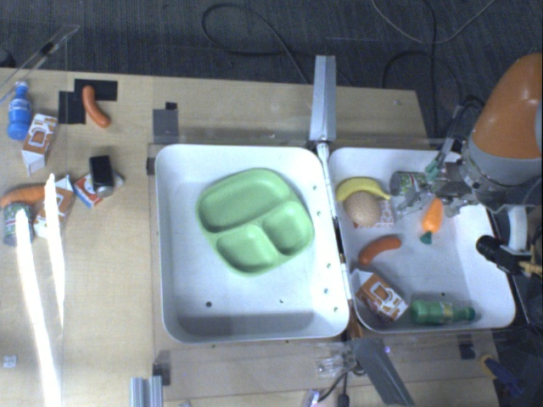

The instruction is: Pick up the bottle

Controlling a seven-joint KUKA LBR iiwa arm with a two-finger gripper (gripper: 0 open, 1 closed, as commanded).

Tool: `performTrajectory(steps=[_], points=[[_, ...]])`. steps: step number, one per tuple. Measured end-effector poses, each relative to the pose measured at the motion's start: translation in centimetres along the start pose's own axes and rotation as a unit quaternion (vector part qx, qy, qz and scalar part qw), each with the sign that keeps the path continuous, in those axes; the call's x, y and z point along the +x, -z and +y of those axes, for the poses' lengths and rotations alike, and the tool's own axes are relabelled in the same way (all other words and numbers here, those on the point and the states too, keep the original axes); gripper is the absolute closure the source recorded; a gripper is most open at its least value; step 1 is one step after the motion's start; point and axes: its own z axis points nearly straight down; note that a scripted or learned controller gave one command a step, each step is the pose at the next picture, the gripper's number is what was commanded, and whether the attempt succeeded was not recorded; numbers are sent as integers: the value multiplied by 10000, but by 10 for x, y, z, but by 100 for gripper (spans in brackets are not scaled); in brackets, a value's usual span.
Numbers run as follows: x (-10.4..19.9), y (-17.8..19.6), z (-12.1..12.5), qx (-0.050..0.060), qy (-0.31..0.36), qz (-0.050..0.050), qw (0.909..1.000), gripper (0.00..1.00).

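I count two white bins on the bench: the left bin [170, 227] carries one green divided tray [254, 219], the right bin [496, 308] carries the rest. In the right bin I see one green bottle [441, 314] lying on its side along the near edge, toward the near right corner, with one small brown-and-white carton [382, 297] just beside its base in the near left corner. One sausage [378, 248] lies toward the left wall, one banana [361, 189] and one round brownish fruit [363, 209] sit touching near the far left corner, and one carrot [433, 217] lies near the middle, close to the arm's wrist.

The gripper [411, 189] reaches in over the bin's far edge, well apart from the bottle. It is a blur of metal and cable against a shiny item I cannot identify, so I cannot tell how wide the claw stands or whether it has anything.

On the bench's left edge, clutter is cut off and hard to sort: one blue bottle [19, 113], another sausage [95, 108], a few cartons.
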Motion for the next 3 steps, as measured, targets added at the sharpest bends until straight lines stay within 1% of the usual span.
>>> performTrajectory(steps=[1,2,3], points=[[-5,-66,13,-1,-509,1,9987,0],[6,-111,-31,-74,-437,-5,9990,0],[-59,-68,-73,-18,-534,-2,9986,0]])
